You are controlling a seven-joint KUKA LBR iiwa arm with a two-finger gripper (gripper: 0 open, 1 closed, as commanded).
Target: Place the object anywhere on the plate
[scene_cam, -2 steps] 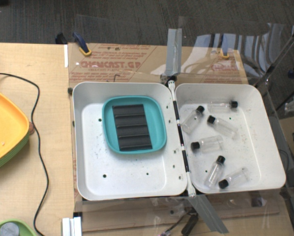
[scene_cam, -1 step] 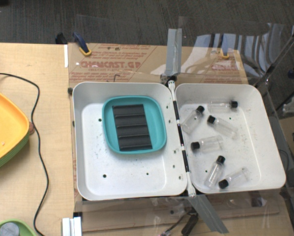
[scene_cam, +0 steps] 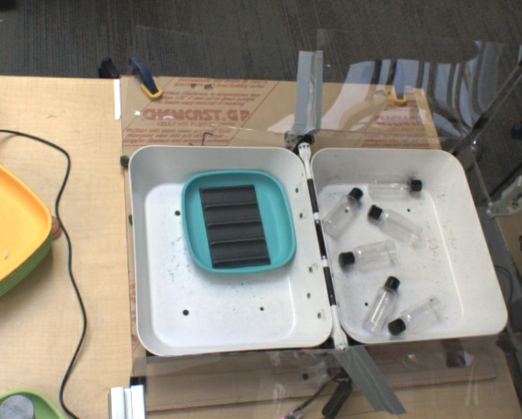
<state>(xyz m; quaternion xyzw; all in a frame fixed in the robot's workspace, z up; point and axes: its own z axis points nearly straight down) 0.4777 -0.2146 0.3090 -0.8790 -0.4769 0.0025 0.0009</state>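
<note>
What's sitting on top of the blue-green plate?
A dark ribbed rectangular block lies on the teal plate, covering its middle. Whatever is under the block is hidden. The clear vials lie in the other bin.

Two white bins [scene_cam: 156, 312]; a teal plate [scene_cam: 281, 225] with a dark ribbed centre; clear vials [scene_cam: 381, 302] with black caps; a tan wooden bench [scene_cam: 86, 129]; yellow dishes [scene_cam: 8, 225] at left

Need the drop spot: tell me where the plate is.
The teal plate lies in the left bin, toward its upper middle, left of the divider from the vials.
</note>
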